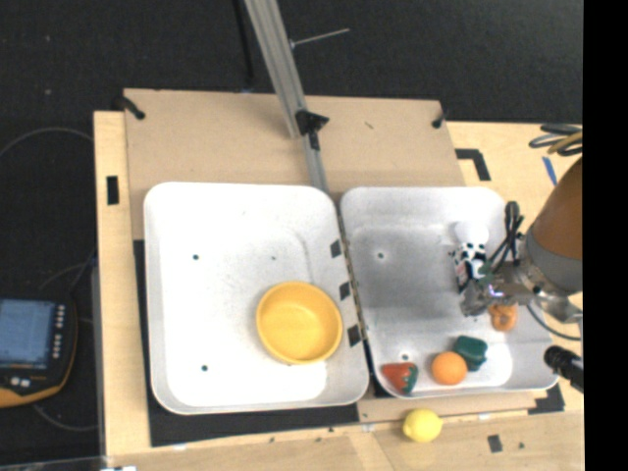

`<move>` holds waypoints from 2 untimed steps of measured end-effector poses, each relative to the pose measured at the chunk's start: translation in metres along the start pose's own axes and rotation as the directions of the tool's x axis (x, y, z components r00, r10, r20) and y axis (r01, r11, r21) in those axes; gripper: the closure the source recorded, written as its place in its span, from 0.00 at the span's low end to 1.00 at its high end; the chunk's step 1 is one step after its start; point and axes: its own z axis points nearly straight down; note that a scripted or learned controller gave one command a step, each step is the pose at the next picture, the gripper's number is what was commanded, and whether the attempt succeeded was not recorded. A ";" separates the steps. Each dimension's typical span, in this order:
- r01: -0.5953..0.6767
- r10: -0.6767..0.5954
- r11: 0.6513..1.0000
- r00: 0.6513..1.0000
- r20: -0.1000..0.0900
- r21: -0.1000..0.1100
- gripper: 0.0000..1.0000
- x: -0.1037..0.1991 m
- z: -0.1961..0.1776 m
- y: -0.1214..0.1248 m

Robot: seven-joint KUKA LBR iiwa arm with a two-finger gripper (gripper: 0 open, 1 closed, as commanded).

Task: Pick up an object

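Three items (orange ball (449, 368), green block (472, 350), red piece (399, 375)) lie near gripper (478, 285); grip state can't tell. Risk: crowding w/ bin wall (461, 392) spoils approach.

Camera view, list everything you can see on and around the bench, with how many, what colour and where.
Bins: two, white, side by side on the bench.
Bowl: one, yellow, in the left bin near its right wall.
Orange ball: one, orange, near the front edge of the right bin.
Green object: one, dark green, just right of the orange ball.
Red object: one, red with a bit of green, front left corner of the right bin.
Yellow ball: one, yellow, on the bench in front of the right bin.
Handheld screen: one, dark with orange trim, left of the bench.
Arm: one, grey and orange, over the right bin's right side.
Gripper: one, low in the right bin.
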 end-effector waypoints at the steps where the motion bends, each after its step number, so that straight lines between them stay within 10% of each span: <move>1: 0.008 -0.008 1.000 1.000 0.000 0.000 1.00 -0.004 -0.044 0.002; 2: 0.008 -0.008 1.000 1.000 -0.002 0.004 1.00 -0.006 -0.058 0.003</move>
